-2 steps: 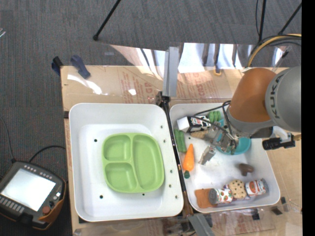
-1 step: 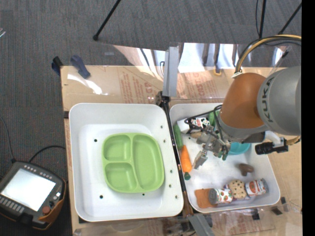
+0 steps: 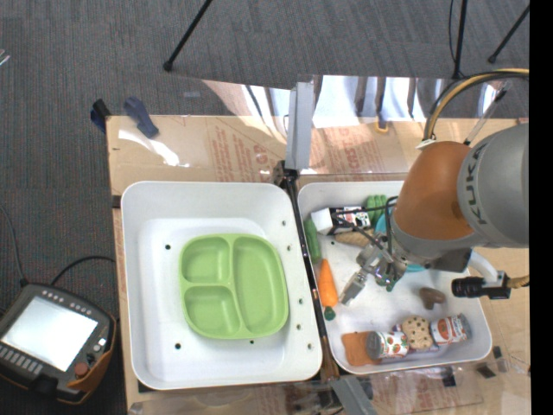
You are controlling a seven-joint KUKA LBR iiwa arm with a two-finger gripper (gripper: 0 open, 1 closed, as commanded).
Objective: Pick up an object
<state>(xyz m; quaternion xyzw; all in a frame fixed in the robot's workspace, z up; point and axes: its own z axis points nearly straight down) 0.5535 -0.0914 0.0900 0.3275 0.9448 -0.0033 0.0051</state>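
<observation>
Front of right bin: cans, cookie. Carrot along left wall, beside pincer. Pincer state: cannot tell, nothing visibly held. Advice: centre over carrot, descend straight, grip across its width.

Fixed overhead slant view of both bins

The grey KUKA arm with its orange wrist band enters from three o'clock, bent downward, its metal two-finger gripper pointing toward seven o'clock, angled low.
</observation>
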